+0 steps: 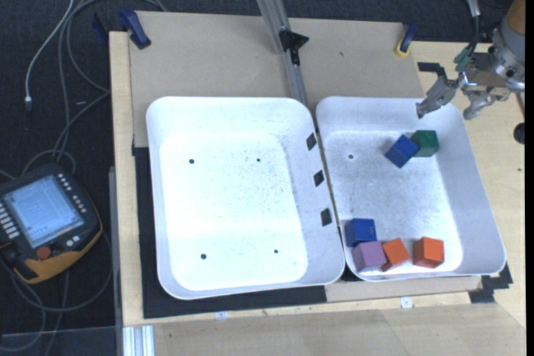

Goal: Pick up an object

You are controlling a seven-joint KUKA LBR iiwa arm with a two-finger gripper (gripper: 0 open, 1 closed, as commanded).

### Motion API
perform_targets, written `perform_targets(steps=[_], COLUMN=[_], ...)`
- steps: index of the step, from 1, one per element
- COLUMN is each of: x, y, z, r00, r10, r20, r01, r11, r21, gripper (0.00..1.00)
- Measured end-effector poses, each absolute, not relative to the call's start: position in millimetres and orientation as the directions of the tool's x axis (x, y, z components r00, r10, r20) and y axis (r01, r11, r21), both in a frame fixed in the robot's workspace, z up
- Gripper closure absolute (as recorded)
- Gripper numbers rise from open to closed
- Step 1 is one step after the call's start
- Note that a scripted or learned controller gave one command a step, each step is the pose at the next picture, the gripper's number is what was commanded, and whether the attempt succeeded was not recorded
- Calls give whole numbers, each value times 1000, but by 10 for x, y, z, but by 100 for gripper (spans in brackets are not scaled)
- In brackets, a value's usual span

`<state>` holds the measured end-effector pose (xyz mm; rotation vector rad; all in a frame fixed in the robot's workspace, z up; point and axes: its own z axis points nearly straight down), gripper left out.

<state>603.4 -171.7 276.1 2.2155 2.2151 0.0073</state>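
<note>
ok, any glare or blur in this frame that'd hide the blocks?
Camera view: lighting even, the white bins bright but not blown out; all six blocks sharp, e.g. the green block and purple block, with soft shadows; the gripper at the right edge looks slightly soft.

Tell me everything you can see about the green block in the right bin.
The green block is a small, plain dark-green cube, matte, possibly wood or foam. It sits flat on the floor of the right bin, in its far half near the right wall. Its left side touches or overlaps a tilted blue block. The gripper is above and beyond it, not touching.
</note>
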Motion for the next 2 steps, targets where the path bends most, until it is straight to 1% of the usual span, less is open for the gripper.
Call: perform_targets(steps=[1,2], x=[6261,5960], y=[-1931,-1453], z=[1200,1734], r00=[-1,-5], r10=[1000,1000], r20=[-4,3], r01=[1000,1000], r11=[1,5], r21=[14,3], gripper=[0,0])
